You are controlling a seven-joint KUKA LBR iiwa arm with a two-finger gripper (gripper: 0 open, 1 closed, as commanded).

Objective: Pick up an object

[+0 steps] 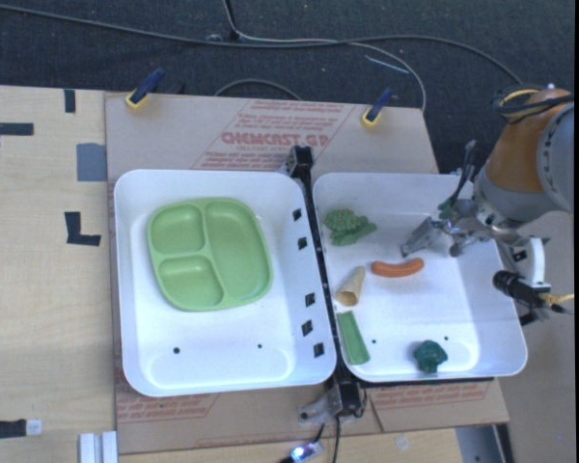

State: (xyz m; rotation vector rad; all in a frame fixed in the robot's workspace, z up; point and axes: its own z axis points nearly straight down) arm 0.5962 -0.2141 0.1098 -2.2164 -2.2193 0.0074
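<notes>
Overhead view of two shallow white bins clamped side by side on a cardboard sheet. The left bin (135, 287) holds a green divided plate (209, 254). The right bin (482, 302) holds five toy foods: a leafy green piece (348, 226) near the upper left, an orange-red sausage (398, 268) at the centre, a cream-coloured cone (351, 285) beside the dividing wall, a green stick (352, 337) lying along that wall lower down, and a dark green broccoli floret (429, 355) near the bottom edge.

The arm (531, 162) reaches in from the right, its gripper (417, 243) lowered over the upper right part of the right bin, just above and to the right of the sausage. The fingers appear slightly spread, pointing left and down toward the sausage's right end. Nothing is visible between them, and contact with the sausage cannot be confirmed.

Task status, as a judgement: no object is lifted; all five pieces rest on the bin floor. The approach appears well under way, with the sausage the likeliest target. Closing on it, gripping, and raising it clear remain.
</notes>
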